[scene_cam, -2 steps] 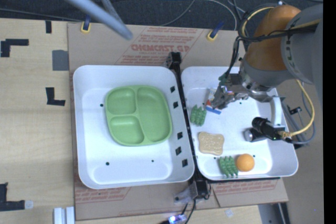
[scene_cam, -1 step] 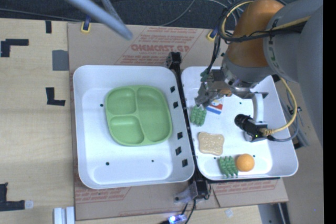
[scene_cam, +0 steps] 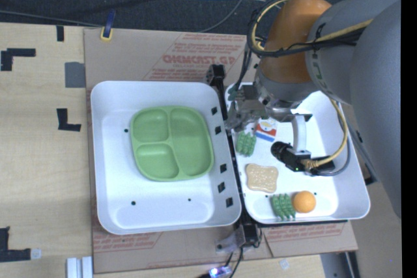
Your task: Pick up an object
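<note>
Nothing's picked up yet: hand (scene_cam: 242,115) sits low at center frame over the green block (scene_cam: 246,142) in the right bin (scene_cam: 352,195), can't tell its grip, so grabbing and lifting remain.

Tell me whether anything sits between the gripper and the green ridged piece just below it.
Nothing visible does. The gripper hangs directly over the green ridged piece in the right bin; the toast slice lies further down, clear of the path.

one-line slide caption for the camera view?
KUKA arm's gripper lowered into right bin near green toy; left bin holds green tray.
</note>
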`<state>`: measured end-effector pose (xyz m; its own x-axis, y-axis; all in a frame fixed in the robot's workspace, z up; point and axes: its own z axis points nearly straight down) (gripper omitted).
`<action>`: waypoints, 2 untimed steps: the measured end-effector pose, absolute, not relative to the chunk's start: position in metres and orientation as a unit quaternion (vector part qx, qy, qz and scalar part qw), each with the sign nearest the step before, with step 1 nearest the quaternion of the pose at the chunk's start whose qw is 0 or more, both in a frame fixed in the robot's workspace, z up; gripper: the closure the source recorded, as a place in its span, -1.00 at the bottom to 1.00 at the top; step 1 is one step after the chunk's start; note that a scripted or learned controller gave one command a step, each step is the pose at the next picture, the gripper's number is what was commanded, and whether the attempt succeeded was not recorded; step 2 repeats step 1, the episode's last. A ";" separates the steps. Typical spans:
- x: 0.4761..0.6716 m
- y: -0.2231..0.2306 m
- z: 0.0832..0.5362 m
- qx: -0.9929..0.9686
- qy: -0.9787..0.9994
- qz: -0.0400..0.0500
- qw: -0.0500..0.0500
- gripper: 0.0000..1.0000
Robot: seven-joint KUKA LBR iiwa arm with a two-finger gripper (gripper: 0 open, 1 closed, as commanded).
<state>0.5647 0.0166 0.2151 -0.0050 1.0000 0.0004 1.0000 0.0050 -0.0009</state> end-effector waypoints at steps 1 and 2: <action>0.570 0.071 0.227 -0.705 -0.709 0.000 0.001 1.00; 0.570 0.071 0.227 -0.705 -0.709 0.000 0.001 1.00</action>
